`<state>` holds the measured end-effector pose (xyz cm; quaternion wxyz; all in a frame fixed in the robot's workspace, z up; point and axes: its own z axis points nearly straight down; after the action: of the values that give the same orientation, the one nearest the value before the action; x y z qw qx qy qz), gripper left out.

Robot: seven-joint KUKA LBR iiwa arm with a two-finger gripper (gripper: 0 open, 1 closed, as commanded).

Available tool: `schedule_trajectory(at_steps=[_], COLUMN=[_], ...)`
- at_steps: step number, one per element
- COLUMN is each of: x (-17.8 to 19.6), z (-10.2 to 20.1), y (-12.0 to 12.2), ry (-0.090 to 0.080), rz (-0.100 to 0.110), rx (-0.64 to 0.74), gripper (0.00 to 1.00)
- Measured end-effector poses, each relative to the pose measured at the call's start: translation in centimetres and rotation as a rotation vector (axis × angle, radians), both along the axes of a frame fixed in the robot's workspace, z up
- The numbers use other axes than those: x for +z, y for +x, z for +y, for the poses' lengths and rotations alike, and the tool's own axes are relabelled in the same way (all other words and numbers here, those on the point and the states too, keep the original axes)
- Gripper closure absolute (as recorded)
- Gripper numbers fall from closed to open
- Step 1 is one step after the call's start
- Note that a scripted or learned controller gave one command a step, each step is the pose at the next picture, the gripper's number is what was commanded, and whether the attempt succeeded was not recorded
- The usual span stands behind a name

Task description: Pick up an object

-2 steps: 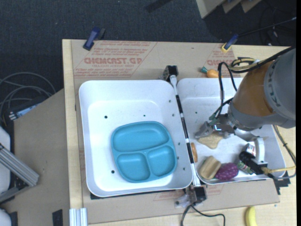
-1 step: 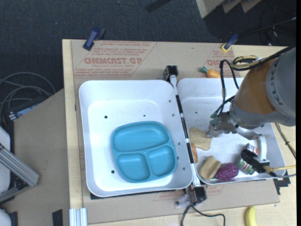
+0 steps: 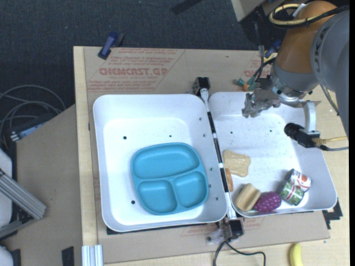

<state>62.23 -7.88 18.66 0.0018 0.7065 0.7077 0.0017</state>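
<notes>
The tool (image 3: 252, 108) hangs over the right bin's (image 3: 260, 134) bare far end, away from the can (image 3: 294, 187); I cannot tell its grip.

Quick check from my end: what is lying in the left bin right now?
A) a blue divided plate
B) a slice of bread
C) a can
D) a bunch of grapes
A: the blue divided plate lies alone in the left bin, while the can, grapes and bread slice all sit in the right bin.
</notes>
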Motion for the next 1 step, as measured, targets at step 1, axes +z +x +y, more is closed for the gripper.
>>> schedule_trajectory(at_steps=[1], x=[4.57], z=[-8.13], y=[1.09], ry=[-0.003], rz=[0.002], rx=[-0.003], gripper=[1.00])
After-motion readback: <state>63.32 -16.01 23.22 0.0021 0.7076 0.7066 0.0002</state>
